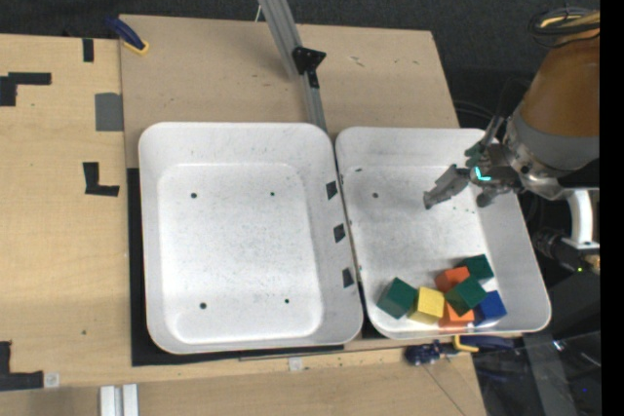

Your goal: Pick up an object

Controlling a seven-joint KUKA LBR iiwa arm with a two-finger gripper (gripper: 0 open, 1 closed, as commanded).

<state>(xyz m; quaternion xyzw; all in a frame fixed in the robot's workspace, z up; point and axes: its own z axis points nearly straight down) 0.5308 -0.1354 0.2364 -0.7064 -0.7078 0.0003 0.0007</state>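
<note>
— Where is the arm?

— It enters from the right edge of the frame, orange band uppermost; the gripper [458, 189] hangs over the upper right part of the right bin [390, 161], its two dark fingers spread apart, one reaching left toward the bin's middle, the other shorter and nearer the wrist; nothing sits between them.

— And the objects to pick?

— All huddled in the lower right corner of that bin, well below the gripper; a green block [397, 297] lies farthest left, a yellow block [429, 304] just beside it; then a dark green block [467, 294] with an orange block [451, 277] above it, a blue block [490, 307] at the right, and a teal block [479, 267] at the top of the cluster; they touch or overlap, so exact edges are hard to tell.

— Anything in the way?

— The bin floor between gripper and blocks is bare, speckled white; the near wall and corner press close on the blocks.

— Surroundings?

— The left bin [166, 151] fills the frame's centre left; a grey metal bar [278, 5] slants down from the top toward the seam between the bins; black clips [337, 231] sit along that seam; the wooden bench [58, 112] carries black tape marks at the far left.
</note>
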